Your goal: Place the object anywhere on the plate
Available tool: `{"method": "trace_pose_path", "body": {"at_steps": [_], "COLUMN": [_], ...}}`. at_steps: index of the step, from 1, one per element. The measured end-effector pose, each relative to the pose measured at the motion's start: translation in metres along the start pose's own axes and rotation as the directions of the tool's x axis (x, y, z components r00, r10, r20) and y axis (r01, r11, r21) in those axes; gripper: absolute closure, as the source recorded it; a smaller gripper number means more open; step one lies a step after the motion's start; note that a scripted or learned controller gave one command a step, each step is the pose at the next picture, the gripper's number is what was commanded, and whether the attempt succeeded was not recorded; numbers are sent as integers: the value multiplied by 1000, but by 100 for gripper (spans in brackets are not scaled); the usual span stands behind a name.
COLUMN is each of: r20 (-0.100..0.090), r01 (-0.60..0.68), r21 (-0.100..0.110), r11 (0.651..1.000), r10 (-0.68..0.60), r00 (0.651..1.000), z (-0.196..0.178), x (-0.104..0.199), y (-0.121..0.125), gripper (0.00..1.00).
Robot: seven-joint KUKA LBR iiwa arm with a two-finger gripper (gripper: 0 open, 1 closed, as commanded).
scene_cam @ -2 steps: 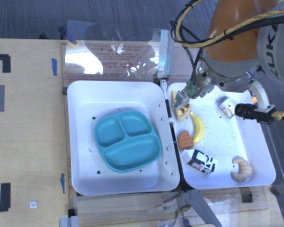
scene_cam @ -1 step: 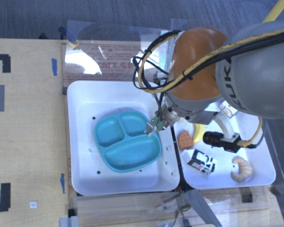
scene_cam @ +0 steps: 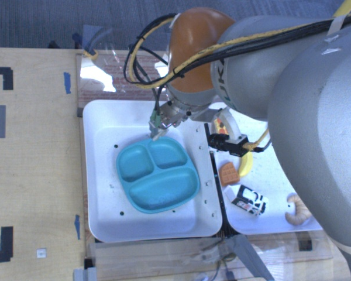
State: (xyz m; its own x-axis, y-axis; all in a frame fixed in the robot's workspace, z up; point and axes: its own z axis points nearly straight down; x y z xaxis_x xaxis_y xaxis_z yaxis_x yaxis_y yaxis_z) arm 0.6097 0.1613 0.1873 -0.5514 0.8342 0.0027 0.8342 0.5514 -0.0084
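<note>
just beside the pincer (scene_cam: 157, 129), a blue three-compartment plate (scene_cam: 158, 175).

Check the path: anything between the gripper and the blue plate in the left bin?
Nothing visible. The gripper sits at the far rim of the blue plate, whose three compartments look bare. The other items, an orange piece, a banana and a black-and-white toy, lie in the right bin.

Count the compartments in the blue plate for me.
3: two smaller ones side by side along the far half of the blue plate, one wide one across its near half. The gripper hangs over the far rim.
</note>
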Motion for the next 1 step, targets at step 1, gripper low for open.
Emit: {"method": "trace_pose_path", "body": {"at_steps": [1], "r20": [14], "r01": [515], "r21": [-11], "r11": [857], "r10": [-515], "r00": [857], "z": [-120], "x": [14], "y": [-25], "gripper": [100]}}
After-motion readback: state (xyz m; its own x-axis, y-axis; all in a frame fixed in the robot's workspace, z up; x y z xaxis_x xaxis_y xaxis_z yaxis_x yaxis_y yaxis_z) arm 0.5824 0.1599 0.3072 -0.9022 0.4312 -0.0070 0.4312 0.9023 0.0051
